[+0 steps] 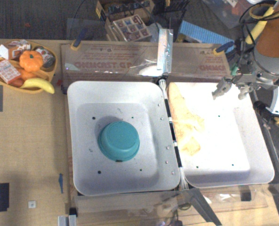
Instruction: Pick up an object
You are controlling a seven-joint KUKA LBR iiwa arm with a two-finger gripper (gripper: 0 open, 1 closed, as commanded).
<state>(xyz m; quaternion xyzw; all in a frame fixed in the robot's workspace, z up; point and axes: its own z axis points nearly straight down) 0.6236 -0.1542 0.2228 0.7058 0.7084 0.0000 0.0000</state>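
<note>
A teal bowl point(119, 140) lies upside down near the middle of the left bin point(83, 98). My gripper point(231, 90) hangs over the far right part of the right bin point(233, 140), well away from the bowl. Its two fingers point(219, 89) stand apart, open, with nothing between them. The grey arm with its orange band point(272, 41) comes in from the upper right.
Yellowish smears point(186, 121) mark the right bin's left side. A basket of toy fruit point(22, 67) sits on the bench at far left. Cardboard walls point(115, 62) run behind both bins, with boxes and cables beyond them.
</note>
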